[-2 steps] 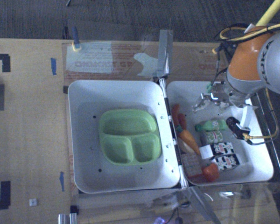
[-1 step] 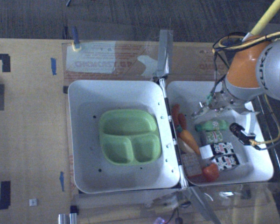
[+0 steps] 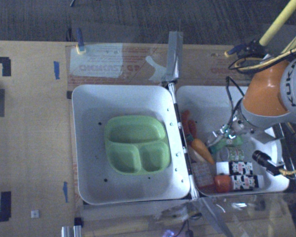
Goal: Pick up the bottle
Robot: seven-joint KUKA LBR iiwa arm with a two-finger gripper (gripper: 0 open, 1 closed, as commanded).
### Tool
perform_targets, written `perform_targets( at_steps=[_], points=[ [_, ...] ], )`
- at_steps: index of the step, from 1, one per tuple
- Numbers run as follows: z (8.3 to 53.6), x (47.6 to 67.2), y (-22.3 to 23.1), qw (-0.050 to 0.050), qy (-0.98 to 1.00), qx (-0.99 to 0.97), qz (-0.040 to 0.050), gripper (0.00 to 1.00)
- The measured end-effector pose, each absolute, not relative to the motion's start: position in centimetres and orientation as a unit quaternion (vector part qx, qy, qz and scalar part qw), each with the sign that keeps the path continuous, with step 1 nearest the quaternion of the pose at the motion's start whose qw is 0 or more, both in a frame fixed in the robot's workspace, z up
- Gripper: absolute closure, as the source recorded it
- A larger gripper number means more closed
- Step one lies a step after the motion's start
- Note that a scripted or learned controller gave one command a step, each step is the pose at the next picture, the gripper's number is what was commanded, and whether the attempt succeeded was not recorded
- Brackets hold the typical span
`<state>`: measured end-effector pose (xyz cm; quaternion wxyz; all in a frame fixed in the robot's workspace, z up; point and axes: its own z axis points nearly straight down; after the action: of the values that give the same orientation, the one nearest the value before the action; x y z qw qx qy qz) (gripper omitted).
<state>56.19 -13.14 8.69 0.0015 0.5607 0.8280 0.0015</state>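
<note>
Lying on its side in the right bin (image 3: pixel 266 102), the bottle (image 3: pixel 238 182) looks light, rigid and slick, best pinched across its midsection; whether the gripper (image 3: pixel 226 135) is open or closed I cannot tell.

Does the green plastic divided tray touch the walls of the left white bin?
Apart. The camera view shows bare white floor around the green divided tray inside the left white bin.

green divided plate (image 3: pixel 137 143) lies centred in the left bin (image 3: pixel 84 107).
</note>
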Motion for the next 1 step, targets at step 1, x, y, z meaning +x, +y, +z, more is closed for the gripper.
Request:
perform_targets(
  at_steps=[1],
  points=[
    [8.69,56.19,-13.14,0.002,0.828,0.561,0.0015,0.00]
  ],
)
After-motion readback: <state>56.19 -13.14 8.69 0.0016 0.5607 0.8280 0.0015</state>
